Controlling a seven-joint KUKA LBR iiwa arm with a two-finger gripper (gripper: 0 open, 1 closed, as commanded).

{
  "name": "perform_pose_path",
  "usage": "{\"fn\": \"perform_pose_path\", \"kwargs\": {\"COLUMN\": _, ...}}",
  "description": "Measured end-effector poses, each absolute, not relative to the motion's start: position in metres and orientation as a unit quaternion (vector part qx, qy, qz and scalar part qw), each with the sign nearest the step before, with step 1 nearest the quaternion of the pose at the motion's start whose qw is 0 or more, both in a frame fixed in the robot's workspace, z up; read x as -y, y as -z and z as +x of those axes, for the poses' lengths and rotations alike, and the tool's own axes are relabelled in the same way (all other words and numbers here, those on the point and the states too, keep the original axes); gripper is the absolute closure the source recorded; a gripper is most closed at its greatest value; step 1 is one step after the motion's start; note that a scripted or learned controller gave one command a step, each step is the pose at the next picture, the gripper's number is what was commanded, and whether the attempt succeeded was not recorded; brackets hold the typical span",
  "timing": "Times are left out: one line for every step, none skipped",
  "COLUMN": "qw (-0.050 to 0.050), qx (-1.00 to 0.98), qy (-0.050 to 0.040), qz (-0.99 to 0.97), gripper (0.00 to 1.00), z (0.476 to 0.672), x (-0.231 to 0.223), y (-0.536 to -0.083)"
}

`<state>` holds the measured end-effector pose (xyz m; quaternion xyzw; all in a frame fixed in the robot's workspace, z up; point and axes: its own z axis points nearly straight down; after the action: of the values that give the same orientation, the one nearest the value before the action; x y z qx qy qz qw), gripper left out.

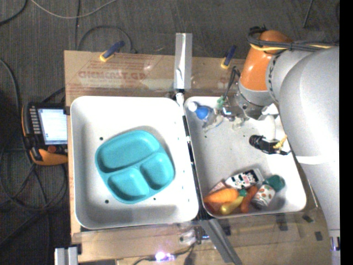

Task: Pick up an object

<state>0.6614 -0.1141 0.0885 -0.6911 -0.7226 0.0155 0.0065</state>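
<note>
Faint reddish print runs across the cardboard sheet (129,76) under the bins – too washed out to read. The small box (243,179) in the right bin has a dark printed face; text not legible.

Table (88,239) is light wood, standing on dark grey carpet (49,32) with loose cables. Two blue clamps (112,50) pin the cardboard at its 12 o'clock edge. A handheld pendant with a lit screen (47,127) lies at 9 o'clock of the left bin (83,164), just beside it.

Left bin holds one teal divided tray (135,165), three compartments, lying flat near centre.

Right bin (242,148): pile at 6 o'clock – an orange carrot-like piece (220,196), a yellow piece (229,207), a red one (249,197), the box, a small printed cup (266,194) with a green thing (275,182) touching it. A small blue object (202,113) sits at the 11 o'clock corner.

End effector (223,115) is low over the bin's 12 o'clock end, just beside the blue object. Can't tell if it's open or closed, or whether it touches that object.
</note>
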Motion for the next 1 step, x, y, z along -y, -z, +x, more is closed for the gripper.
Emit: {"fn": "perform_pose_path", "kwargs": {"qw": 0.016, "qx": 0.690, "qy": -0.0142, "qz": -0.723, "gripper": 0.00, "z": 0.6609, "x": 0.1159, "y": -0.0877}}
